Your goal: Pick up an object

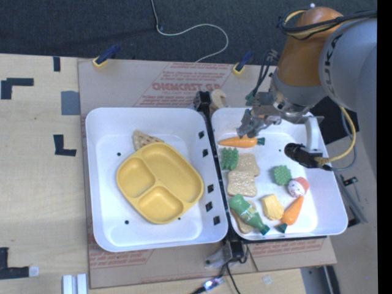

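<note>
Arm: the grey arm with its orange band reaches in from the right, wrist hanging over the far part of the right bin (331,216).
Gripper: the gripper (250,129) points down just above the far-left end of the right bin; whether its jaws are released or clenched, I cannot tell.
Carrot: a toy carrot (237,143) lies on its side just near of the gripper, at the bin's far left.
Right bin contents: green broccoli piece (229,158), two crackers (243,174), green bottle (247,213), yellow cheese wedge (272,207), second carrot (293,209), small green piece (281,174).
Left bin: the left bin (98,164) holds a yellow divided tray (159,182), with a cracker (144,140) tucked at its far edge.
</note>
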Action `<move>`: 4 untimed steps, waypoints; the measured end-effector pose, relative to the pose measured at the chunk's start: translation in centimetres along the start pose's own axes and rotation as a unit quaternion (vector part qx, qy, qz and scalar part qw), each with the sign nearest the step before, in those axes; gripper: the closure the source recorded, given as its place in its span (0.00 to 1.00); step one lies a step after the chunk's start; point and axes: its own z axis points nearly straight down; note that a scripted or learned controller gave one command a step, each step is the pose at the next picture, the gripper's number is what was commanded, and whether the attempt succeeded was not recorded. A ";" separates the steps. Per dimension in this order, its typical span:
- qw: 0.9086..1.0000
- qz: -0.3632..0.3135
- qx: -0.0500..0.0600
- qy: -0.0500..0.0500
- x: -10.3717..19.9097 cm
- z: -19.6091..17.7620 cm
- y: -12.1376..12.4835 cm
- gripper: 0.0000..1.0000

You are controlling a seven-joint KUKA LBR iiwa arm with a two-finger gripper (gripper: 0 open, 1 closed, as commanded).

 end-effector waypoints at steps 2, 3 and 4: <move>1.000 0.000 0.001 0.000 8.5 0.4 -5.9 1.00; 1.000 0.000 0.002 0.000 12.8 1.2 -9.2 1.00; 1.000 0.000 0.000 0.000 14.8 -1.0 -11.4 1.00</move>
